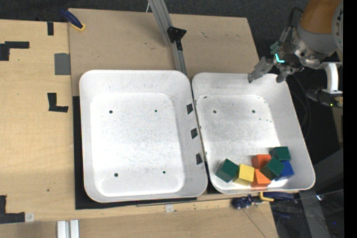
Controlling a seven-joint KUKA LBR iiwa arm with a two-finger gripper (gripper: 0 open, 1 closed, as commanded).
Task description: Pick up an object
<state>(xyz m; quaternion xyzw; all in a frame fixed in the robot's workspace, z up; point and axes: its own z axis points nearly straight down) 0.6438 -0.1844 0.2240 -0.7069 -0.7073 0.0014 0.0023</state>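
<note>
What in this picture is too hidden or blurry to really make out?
- Pile of blocks in the right bin, camera view: they overlap, so the exact count and the lower ones' shapes are unclear.
- Gripper: small and blurred at the bin's far rim; finger position unreadable.
- Arm: cut off by the right edge.
- Blue item below the right bin: partly hidden by the rim.

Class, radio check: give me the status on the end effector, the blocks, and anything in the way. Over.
End effector open, holding nothing, over the right bin's far rim. Blocks clustered in that bin's near corner, untouched. Path down to them looks clear. Over.
</note>
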